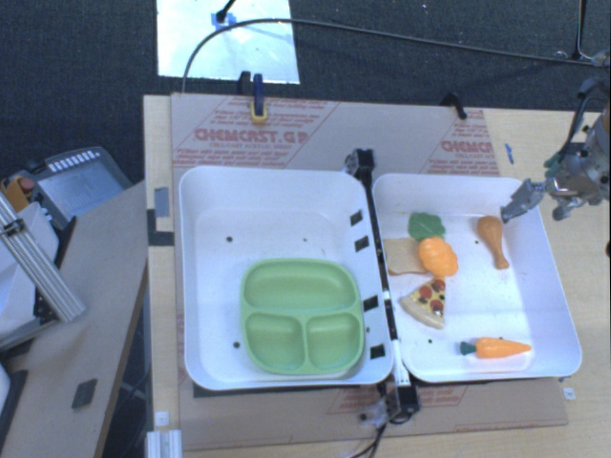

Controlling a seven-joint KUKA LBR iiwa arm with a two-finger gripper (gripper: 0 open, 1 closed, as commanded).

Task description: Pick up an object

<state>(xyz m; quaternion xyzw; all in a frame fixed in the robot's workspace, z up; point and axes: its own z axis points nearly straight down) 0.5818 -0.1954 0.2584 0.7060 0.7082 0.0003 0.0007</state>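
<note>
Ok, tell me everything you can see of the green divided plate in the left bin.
The green plate is a pale green tray with rounded corners, looking like smooth plastic. It has three compartments: one wide one across the far side and two smaller ones side by side at the near side. It lies flat, right way up, on the floor of the left bin, toward its near right part, close to the bin's near wall. The compartments hold nothing.

A single fixed camera sits above the bench (315,122) and looks down at a slant, facing its far edge. It stands well back, taking in both white bins whole: the left bin (205,256) and the right bin (544,284) side by side, plus dark floor (76,55) beyond. The arm (587,175) enters from the right edge.
</note>
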